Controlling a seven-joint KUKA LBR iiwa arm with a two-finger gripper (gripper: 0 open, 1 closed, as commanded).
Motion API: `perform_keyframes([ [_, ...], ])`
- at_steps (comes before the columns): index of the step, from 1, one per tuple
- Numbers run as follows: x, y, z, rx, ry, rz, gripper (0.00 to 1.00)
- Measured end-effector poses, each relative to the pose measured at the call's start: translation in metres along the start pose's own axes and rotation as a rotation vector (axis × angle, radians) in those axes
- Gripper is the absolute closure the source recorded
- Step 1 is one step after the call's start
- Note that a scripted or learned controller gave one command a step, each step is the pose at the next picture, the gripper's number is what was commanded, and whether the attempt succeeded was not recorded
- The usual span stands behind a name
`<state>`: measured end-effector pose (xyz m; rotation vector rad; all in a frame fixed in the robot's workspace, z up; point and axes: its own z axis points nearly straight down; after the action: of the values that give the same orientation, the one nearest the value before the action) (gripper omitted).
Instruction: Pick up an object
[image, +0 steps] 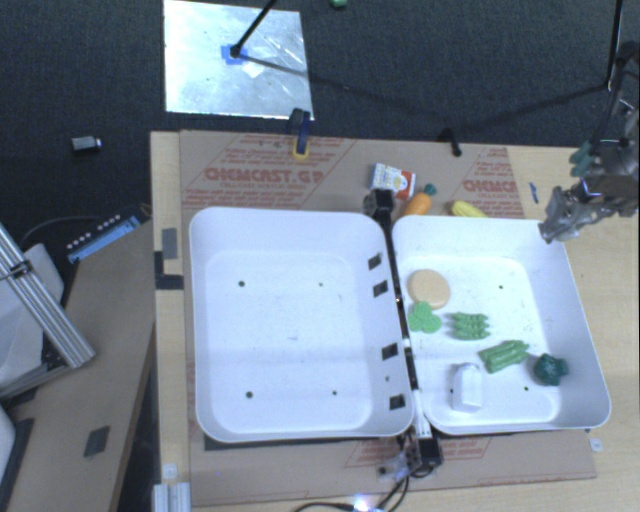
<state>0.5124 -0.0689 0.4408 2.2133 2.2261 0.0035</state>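
Above the right bin's (575, 300) far corner, the hand (556, 228) hangs (opening unclear).

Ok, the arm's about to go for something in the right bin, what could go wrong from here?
The gripper hangs over the right bin's far rim, so a steep descent might clip it. The green items lie packed beside the tan disc, so a grab could nudge neighbours. The white object blends with the bin floor, so aim may suffer.

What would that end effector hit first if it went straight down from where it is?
Probably the right bin's upper right rim or corner; the end effector hangs about over it. Depth is unclear from this slanted view.
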Motion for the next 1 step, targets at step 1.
perform_keyframes([
  [1,0.0211,-0.0197,-0.0001,0.0,0.0,0.0,1.0],
])
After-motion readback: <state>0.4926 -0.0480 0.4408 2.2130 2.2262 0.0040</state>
